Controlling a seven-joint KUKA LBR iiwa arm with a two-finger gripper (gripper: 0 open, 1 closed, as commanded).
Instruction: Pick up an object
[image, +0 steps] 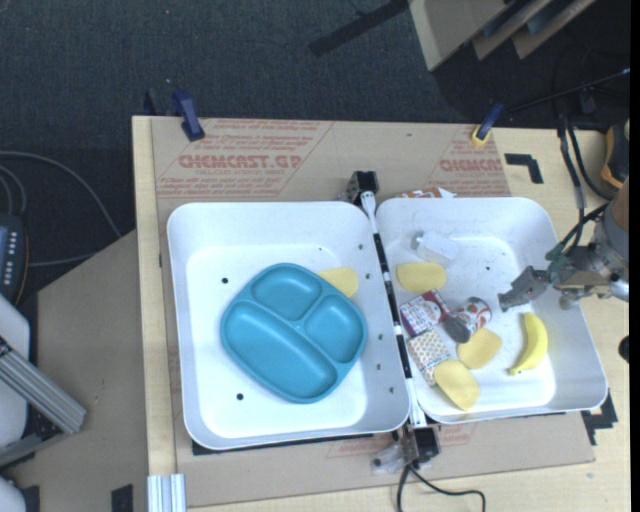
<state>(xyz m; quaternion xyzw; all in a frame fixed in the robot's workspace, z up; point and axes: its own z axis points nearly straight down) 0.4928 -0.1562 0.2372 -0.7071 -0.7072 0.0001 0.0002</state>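
Note:
My gripper (522, 289) hangs over the right side of the right bin (500, 212), just above the banana (528, 343) and right of a small can (474, 313). Nothing shows in its grasp. The bin also holds three flat yellow pieces: one at the upper left (421, 275), one at the centre (480, 349) and one at the front (457, 384). Beside them lie a red and white packet (420, 313), a checkered packet (431, 350) and a clear plastic item (432, 246).
The left bin (190, 250) holds a blue divided plate (291, 331) with a yellow piece (341, 281) by its upper right edge. The arm (600, 275) crosses the right bin's right rim. Cables hang at the far right.

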